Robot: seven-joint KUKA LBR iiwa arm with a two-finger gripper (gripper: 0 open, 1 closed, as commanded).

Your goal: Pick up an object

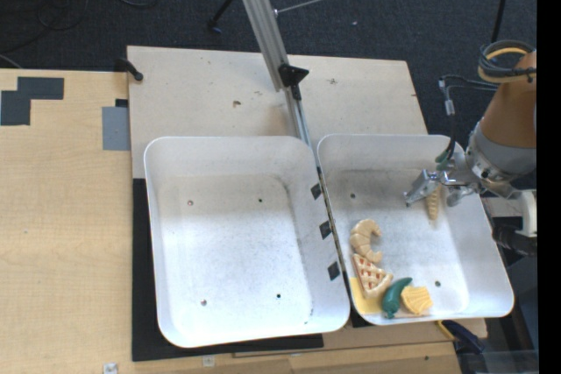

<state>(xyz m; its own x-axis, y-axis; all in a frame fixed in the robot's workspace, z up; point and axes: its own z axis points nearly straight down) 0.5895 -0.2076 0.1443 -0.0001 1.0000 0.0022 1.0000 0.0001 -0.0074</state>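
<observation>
Four small toys clustered at six o'clock in right bin (491,276): croissant (366,232), waffle slice (372,273), green piece (393,295), yellow piece (416,300). Hand (436,188) above bin's three o'clock; clamped on ridged cone (433,206), apparently, long axis pointing down.

The arm (513,123) is cut off by the right edge, so its upper part is hidden. The fingers at the gripper (436,188) are too small to be made out. A yellow piece (433,206), perhaps held, cannot be identified.
</observation>
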